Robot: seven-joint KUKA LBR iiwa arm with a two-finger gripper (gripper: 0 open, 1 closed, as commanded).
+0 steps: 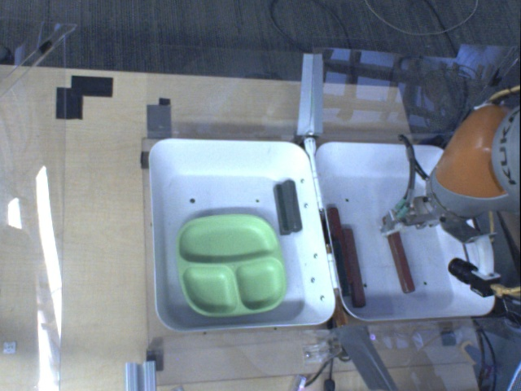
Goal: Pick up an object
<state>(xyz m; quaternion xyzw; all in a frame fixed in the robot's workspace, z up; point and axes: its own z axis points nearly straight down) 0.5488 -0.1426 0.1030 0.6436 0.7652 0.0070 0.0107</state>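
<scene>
Green divided plate (232,261) sits lowest in the camera view, in the left bin (167,218), toward its front-left. Three compartments: one long one across the top, two smaller below. Upright, flat on the bin floor.

Same bin, right side: dark grey block (286,207), oblong, lying roughly parallel to the divider wall, just beside the plate's upper right corner. Can't tell if they touch.

Right bin (358,165): two dark reddish-brown sticks lie along its left wall. Upper stick (333,223) hugs the wall; lower stick (352,267) sits just to its right and runs further toward the front corner. They look side by side and touching along part of their length.

Third one, a reddish-brown stick (401,263), lies apart from those two, mid-bin, angled slightly, top end pointing up toward the gripper.

Gripper (404,221) is over the right bin, arm coming in from the right, orange band (470,157) visible above the wrist. Tool tip is right at the upper end of that mid-bin stick. Jaw state: cannot tell, the tip is small and cluttered with cable and hardware. Can't confirm contact with the stick either; the stick looks flat on the bin floor.

Bench (89,235) is light wood, with black tape marks (80,94) at upper left. Metal bracket (311,96) stands above the seam between the bins. Loose cables (326,15) lie on the dark carpet behind the bench.
</scene>
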